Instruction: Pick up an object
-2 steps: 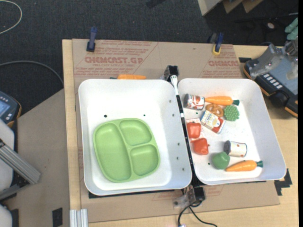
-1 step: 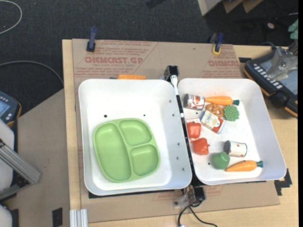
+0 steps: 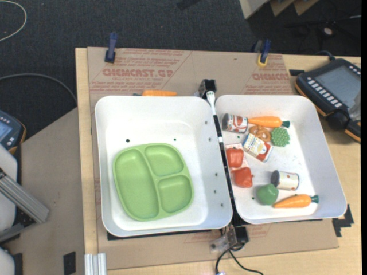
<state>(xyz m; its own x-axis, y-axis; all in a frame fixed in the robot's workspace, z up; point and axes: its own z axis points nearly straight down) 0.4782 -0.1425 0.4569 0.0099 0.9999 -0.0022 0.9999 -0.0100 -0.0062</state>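
Note:
The right white bin (image 3: 327, 153) holds several toy foods. Along its back lie a small can (image 3: 235, 122) on its side, a carrot (image 3: 265, 121) and a bumpy green ball (image 3: 280, 136). A white and orange packet (image 3: 256, 146) lies below them, over a brown pretzel shape (image 3: 261, 132). Near the left wall sit a red block (image 3: 234, 156) and a red pepper (image 3: 243, 177). At the front are a green pepper (image 3: 266, 194), a second carrot (image 3: 293, 200) and a white can with a dark cap (image 3: 285, 180).
The left white bin (image 3: 109, 125) holds a green divided plate (image 3: 152, 180). An orange item (image 3: 159, 93) lies on the board behind that bin. A blue clamp (image 3: 110, 46) and a yellow clamp (image 3: 264, 51) grip the board's far edge. A control pendant (image 3: 335, 90) rests at the right.

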